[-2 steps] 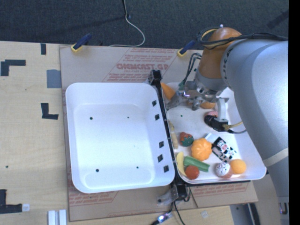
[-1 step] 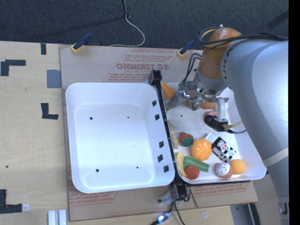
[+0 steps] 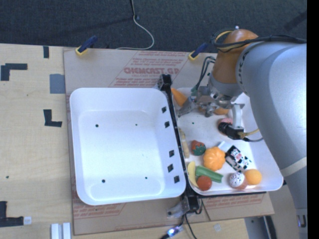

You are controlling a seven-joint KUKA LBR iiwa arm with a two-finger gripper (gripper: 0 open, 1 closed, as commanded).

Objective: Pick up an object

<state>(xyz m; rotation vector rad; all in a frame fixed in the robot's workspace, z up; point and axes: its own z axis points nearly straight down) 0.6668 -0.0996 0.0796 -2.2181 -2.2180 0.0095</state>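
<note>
While the arm (image 3: 271, 83) reached in from the right, its gripper (image 3: 199, 103) sat low over the far end of the right bin (image 3: 271, 183), close beside an orange wedge-shaped piece (image 3: 178, 96) at the divider; whether the jaws were open or closed could not be told. Toy objects lay clustered at the near end of that bin: an orange pumpkin (image 3: 215, 158), a black-and-white cow-patterned piece (image 3: 237, 159), a green bean (image 3: 209, 173), a red tomato (image 3: 204, 182) and an orange ball (image 3: 253, 177). Left bin (image 3: 119, 143) was alongside
</note>
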